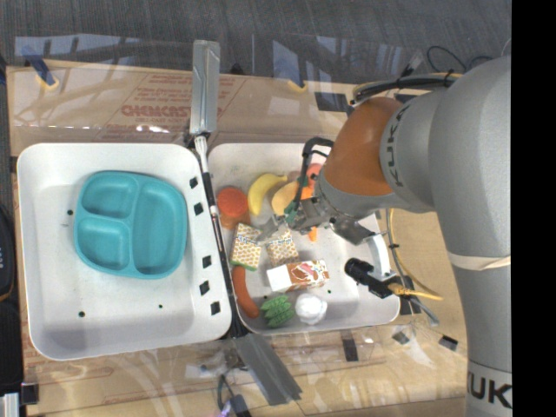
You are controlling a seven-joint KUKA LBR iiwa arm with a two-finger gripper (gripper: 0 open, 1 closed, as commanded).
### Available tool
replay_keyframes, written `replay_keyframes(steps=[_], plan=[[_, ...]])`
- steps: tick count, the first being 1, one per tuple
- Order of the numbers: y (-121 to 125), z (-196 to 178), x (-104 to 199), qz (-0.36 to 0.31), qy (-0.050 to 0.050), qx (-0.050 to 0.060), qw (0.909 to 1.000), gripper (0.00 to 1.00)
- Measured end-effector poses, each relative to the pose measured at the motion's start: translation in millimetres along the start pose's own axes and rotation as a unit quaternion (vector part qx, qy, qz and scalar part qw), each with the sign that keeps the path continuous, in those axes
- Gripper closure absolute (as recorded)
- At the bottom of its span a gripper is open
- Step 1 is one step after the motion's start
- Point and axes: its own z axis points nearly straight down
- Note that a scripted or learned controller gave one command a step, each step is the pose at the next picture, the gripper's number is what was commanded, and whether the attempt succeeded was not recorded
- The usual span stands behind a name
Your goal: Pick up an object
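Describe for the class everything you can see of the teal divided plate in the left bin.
The teal divided plate is a rounded-square dish, seemingly plastic, with a matte, even turquoise surface. Raised ridges split it into three compartments: one long one on the right and two smaller ones on the left. It lies flat and right way up on the floor of the left bin, towards the upper middle, turned slightly askew. Nothing lies in it or touches it.
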Motion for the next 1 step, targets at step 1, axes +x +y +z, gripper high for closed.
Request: replay_keyframes(steps=[1], plan=[[0.0,-8.9,-0.4,-0.002,0.0,0.001,1.0,1.0]])
